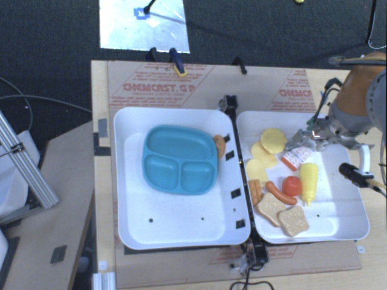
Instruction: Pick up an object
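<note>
The right bin [354,219] holds several toy foods. Among them are a yellow disc [273,140], a red-and-white packet [297,157], a yellow mustard bottle [309,181], a red tomato [292,185], a sausage [281,193] and two bread slices [293,221]. My gripper [304,139] hangs low over the upper part of this bin, just above the packet and right of the yellow disc. The grey arm with its orange band [357,98] reaches in from the right. Nothing visibly hangs from the gripper.
The left bin [175,222] carries a blue divided plate [179,160], with a small brown food piece [219,145] at the plate's right edge. A black divider [239,162] separates the bins. Clamps [177,62] sit at the bench's far edge.
</note>
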